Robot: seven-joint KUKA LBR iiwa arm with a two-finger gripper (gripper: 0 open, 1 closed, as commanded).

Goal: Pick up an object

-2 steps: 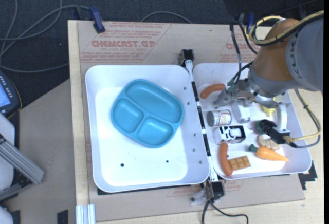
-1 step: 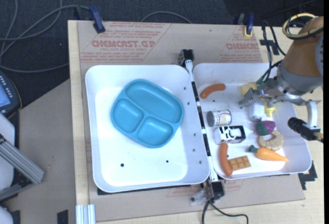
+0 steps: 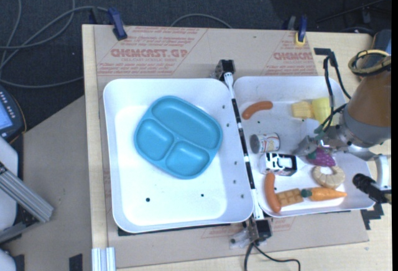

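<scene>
My gripper (image 3: 313, 144) hangs low over the middle of the right bin (image 3: 283, 91), on the grey arm with the orange band (image 3: 372, 101) that reaches in from the right. Directly under and beside it lies a purple bunch of grapes (image 3: 324, 156), touching or nearly touching the gripper's tip. A beige ring-shaped pastry (image 3: 328, 176) lies just below the grapes. Left of the gripper are a small tin can (image 3: 265, 142) on its side and a black-and-white item (image 3: 281, 164). The arm's body hides the bin's right wall.
The right bin also holds an orange sausage (image 3: 257, 109), yellow pieces (image 3: 311, 109), a carrot (image 3: 324, 194), a waffle piece (image 3: 290, 197) and a red sausage (image 3: 270, 190). A blue divided plate (image 3: 179, 136) lies in the left bin (image 3: 124, 201). Clamps (image 3: 115, 22) grip the bench's far edge.
</scene>
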